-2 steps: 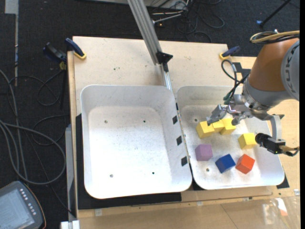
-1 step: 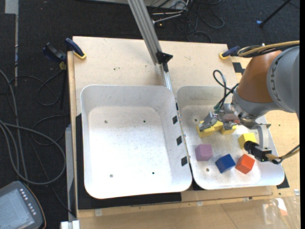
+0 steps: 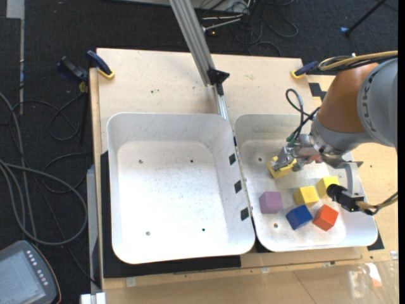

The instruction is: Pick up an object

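My gripper (image 3: pixel 285 162) reaches into the right bin (image 3: pixel 253 138) from the right, over its middle. A yellow block (image 3: pixel 281 166) sits right at its fingertips, seemingly between them and slightly tilted. Below it lie a purple cube (image 3: pixel 271 201), a yellow cube (image 3: pixel 306 195), another yellow block (image 3: pixel 327 185), a blue cube (image 3: pixel 299 216) and an orange cube (image 3: pixel 325 217). The grey arm with its orange band (image 3: pixel 345 97) hides the bin's upper right part.
The left bin (image 3: pixel 120 170) lies beside the right one, sharing a raised middle rim. A slanted metal pole (image 3: pixel 193 33) ends at the back between the bins. Clamps sit at the bench's back corners. Cables hang off the wrist.
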Robot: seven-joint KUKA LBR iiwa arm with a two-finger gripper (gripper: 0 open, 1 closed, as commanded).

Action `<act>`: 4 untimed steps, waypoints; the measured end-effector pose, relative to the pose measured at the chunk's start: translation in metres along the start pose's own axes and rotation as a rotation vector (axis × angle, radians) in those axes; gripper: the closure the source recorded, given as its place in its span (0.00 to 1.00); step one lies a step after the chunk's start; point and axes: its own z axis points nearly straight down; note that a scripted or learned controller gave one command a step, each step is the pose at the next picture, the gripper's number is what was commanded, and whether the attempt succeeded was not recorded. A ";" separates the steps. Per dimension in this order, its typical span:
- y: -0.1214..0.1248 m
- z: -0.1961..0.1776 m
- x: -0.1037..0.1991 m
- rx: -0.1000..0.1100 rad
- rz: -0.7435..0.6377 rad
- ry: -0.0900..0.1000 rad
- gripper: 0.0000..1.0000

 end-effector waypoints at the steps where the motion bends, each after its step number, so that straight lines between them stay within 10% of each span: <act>1: -0.006 -0.047 -0.005 0.009 0.001 0.002 1.00; 2: -0.004 -0.100 -0.005 0.006 -0.003 0.002 1.00; 4: 0.024 -0.102 0.094 0.010 -0.009 0.005 1.00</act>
